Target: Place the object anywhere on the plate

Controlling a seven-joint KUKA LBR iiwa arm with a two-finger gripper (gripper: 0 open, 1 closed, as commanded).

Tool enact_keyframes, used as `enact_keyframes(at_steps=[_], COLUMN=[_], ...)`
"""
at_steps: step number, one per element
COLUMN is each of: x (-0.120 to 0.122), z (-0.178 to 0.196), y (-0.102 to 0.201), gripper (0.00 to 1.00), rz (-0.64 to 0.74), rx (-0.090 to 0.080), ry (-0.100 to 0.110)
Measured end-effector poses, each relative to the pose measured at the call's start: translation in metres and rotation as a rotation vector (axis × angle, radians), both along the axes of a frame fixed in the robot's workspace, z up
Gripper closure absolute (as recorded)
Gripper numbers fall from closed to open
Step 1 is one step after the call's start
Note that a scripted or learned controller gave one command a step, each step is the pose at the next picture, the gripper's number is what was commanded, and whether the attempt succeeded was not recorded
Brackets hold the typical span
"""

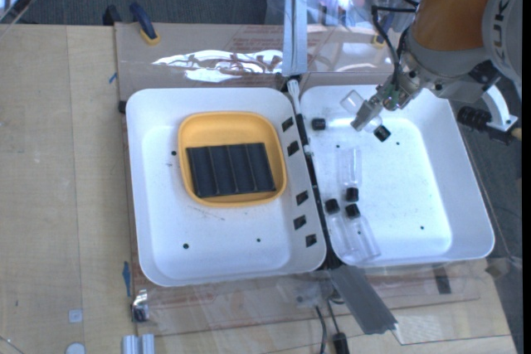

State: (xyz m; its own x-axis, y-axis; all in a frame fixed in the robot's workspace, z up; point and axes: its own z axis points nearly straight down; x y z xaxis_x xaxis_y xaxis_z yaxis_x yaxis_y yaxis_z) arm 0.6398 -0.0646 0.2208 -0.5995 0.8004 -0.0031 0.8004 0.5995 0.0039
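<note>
One black slab (231, 170) lies lengthwise left-right on the plate (192, 131).

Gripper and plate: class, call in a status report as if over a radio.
Gripper over right bin, far end. Small black pieces lie in that bin. Yellow plate in left bin, dark ribbed block on it. Divider between bins.

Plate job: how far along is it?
Done: the yellow plate in the left bin already carries a flat black ridged block, which may be an earlier placement. In hand: the gripper sits over the right bin, near a small black piece; a grasp isn't visible. Left: several small black pieces lie in the right bin, none on the plate.
</note>
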Motion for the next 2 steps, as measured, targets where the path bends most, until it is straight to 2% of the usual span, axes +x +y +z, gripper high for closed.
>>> enact_keyframes(at_steps=[1, 2], x=[0.008, 0.021], z=[0.032, 0.085], y=[0.003, -0.003], gripper=[1.0, 1.0], rz=[0.298, 0.383], rx=[-0.001, -0.002], ry=[-0.003, -0.003])
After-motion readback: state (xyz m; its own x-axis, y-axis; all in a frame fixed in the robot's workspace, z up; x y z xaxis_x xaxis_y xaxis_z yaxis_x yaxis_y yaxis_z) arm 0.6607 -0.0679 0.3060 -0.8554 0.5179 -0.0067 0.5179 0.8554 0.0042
